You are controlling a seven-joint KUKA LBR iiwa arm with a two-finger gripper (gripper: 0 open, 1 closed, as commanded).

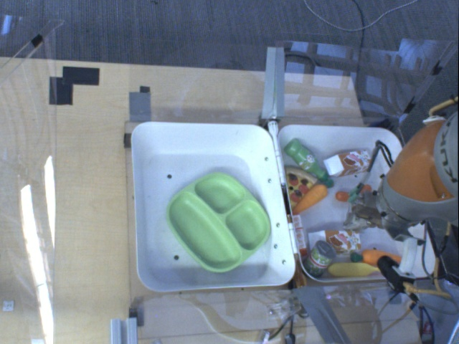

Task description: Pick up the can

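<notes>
The small round metal can [320, 256] with a dark top and a green label sits in the right white bin [373, 132], down at about 7 o'clock in that bin. It is tucked in the corner, close to the bin's left wall and its near wall. Just beside it, toward 3 o'clock, lies a long yellow banana-shaped toy [353, 269]. A small printed box [344, 241] lies just above that. So the can has walls on two sides and toys on the others, and there is little room around it.

The grey arm with its orange band [423, 165] comes in from 3 o'clock. Its gripper [361, 213] hangs over the middle of the right bin, up and to the right of the can, not touching it. I cannot tell if it is apart or together.

At 12 o'clock in that bin lies a smooth green plastic bottle [305, 156], tilted. Near it are a flat pizza slice toy [301, 180], a pointy orange carrot toy [310, 199], and a white and brown packet [351, 162].

The left white bin [150, 192] is wide, shallow and smooth, with rounded corners. A shiny light green plastic tray with three hollow parts [219, 221] lies in its middle, with bare white floor all around it.
</notes>
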